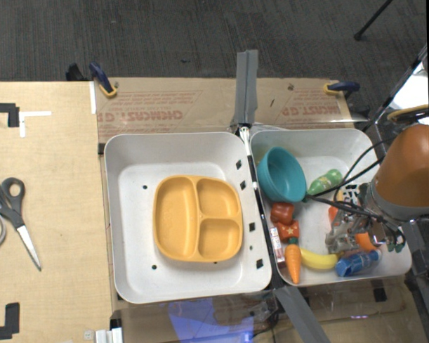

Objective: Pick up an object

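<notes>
The right bin (354, 138) holds one teal bowl (281, 173), one green toy (325, 181), two red toys (282, 213), one carrot (293, 263), one banana (317, 258) and one blue toy (356, 263). The claw (345, 234) hangs low among wires just above the banana; I cannot tell its grip. The left bin (124, 205) has one yellow plate (198, 218), and one pair of scissors (18, 216) lies on the table (49, 278).

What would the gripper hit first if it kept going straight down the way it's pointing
Probably the blue object or the banana: the gripper points down just above them in the right bin. Depth is unclear.
</notes>
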Robot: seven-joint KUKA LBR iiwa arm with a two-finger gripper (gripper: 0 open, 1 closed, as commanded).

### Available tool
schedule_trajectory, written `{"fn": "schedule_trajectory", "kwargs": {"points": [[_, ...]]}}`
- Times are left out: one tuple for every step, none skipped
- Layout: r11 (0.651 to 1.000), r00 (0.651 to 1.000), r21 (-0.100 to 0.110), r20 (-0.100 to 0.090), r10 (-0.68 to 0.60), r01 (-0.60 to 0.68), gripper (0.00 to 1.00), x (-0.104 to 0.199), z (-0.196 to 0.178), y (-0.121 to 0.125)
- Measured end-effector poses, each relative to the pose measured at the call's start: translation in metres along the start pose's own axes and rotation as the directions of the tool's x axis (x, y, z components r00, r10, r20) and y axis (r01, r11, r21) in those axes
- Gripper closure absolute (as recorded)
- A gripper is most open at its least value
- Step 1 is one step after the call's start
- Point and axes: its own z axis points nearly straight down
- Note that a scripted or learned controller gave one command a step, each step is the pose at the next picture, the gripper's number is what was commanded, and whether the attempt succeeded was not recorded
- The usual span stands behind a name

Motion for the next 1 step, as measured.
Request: {"fn": "schedule_trajectory", "kwargs": {"points": [[1.000, 1.000, -0.001, 0.001, 0.000, 0.000, 0.00, -0.0004, -0.0003, 0.0006]]}}
